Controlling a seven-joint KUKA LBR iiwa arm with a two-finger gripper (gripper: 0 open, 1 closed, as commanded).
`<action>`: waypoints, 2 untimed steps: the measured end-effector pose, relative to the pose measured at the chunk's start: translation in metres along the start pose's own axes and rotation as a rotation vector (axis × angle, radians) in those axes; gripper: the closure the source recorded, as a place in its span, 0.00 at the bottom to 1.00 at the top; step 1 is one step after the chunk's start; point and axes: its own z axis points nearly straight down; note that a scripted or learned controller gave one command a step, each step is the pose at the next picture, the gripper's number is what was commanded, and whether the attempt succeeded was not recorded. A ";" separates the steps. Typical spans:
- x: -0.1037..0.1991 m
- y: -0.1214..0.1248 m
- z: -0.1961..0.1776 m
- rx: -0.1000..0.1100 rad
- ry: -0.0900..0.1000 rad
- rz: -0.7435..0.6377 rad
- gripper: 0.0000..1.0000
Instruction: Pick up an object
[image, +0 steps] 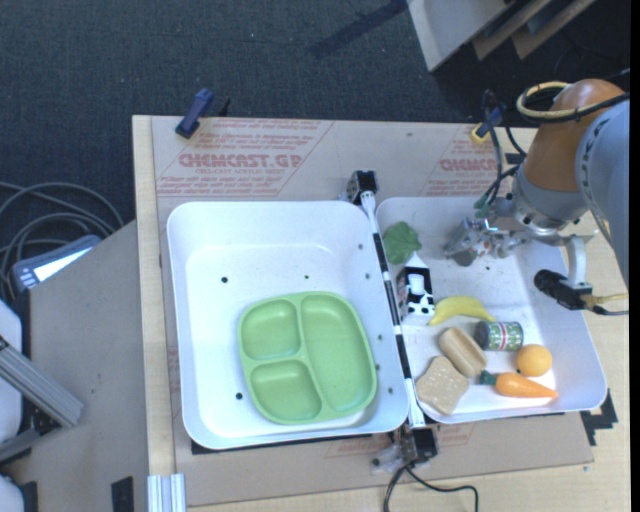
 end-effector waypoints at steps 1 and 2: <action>0.035 0.018 0.000 -0.002 -0.001 0.000 0.00; 0.035 0.018 -0.011 -0.006 -0.002 -0.001 1.00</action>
